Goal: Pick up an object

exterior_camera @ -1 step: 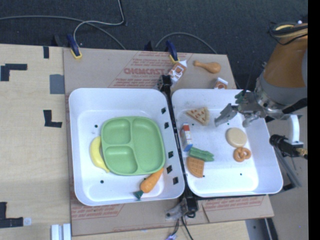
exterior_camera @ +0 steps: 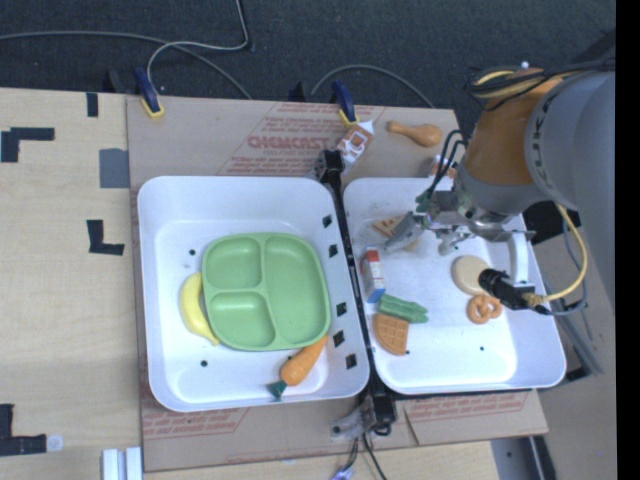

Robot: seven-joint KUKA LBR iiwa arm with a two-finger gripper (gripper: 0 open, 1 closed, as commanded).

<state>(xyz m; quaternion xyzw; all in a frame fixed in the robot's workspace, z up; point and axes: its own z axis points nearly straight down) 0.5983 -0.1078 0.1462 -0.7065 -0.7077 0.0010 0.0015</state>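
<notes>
My gripper [exterior_camera: 405, 233] hangs low over the upper left part of the right bin [exterior_camera: 500, 363], reaching in from the right. A small tan piece [exterior_camera: 385, 227] lies just at its tip; I cannot tell if they touch. Below it lie a small red and blue carton [exterior_camera: 372, 271], a green pod [exterior_camera: 403, 309] and an orange waffle piece [exterior_camera: 391, 335]. A beige bun [exterior_camera: 467, 271] and a pretzel [exterior_camera: 484, 310] lie to the right, under the arm.
The left bin [exterior_camera: 165, 218] holds a green divided plate [exterior_camera: 265, 293], a banana [exterior_camera: 191, 308] at its left and a carrot [exterior_camera: 300, 365] at its lower edge. Behind the bins, a small box [exterior_camera: 353, 143] and a tan toy [exterior_camera: 415, 132] lie on the cardboard.
</notes>
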